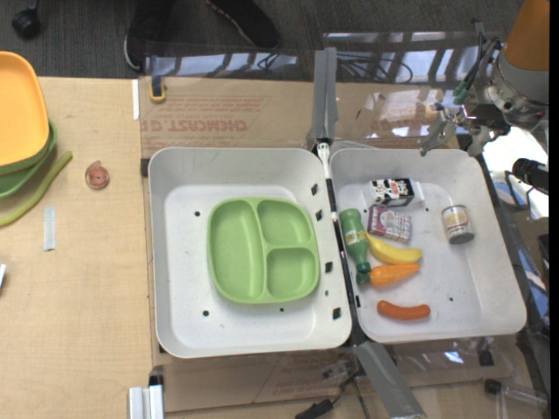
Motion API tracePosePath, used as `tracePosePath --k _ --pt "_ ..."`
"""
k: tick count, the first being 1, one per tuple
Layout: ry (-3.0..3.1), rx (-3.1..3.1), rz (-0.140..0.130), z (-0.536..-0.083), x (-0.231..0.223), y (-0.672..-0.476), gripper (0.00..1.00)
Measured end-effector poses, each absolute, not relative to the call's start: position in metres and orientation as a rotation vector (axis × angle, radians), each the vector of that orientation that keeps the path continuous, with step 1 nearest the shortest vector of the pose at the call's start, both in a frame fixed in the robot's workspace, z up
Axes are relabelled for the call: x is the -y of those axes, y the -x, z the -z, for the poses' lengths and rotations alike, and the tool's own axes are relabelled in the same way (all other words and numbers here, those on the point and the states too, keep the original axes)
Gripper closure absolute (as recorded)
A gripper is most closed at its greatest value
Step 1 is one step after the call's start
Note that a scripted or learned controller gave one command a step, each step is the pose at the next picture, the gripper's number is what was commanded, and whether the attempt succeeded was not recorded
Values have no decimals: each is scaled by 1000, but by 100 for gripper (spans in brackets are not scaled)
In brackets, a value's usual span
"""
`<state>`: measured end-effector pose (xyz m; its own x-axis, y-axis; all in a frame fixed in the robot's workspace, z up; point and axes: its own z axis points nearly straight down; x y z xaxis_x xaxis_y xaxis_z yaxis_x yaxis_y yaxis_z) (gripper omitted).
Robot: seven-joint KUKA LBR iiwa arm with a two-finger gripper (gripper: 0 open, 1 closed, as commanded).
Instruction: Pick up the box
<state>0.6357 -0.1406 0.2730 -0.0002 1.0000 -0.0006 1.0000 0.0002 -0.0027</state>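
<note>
Two white bins on desk; small black-and-white cardboard box (390, 190) at twelve o'clock of right bin (502, 273), ungrasped. End effector (454, 116) at one o'clock, spread undeterminable. Approach pending: descend over box.

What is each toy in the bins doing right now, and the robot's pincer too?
Black box: lying flat in the right bin, untouched.
Pink box: lying flat, beside the banana.
Bottle: lying on its side.
Banana: lying on the carrot.
Carrot: lying down.
Sausage: lying alone.
Can: tipped over.
Green plate: right way up, left bin.
Pincer: above the bin's far edge.
</note>
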Motion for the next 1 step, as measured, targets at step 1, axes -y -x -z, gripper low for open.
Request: tracePosePath --k 1 --pt "2176 2262 -4 -155 118 -590 0"
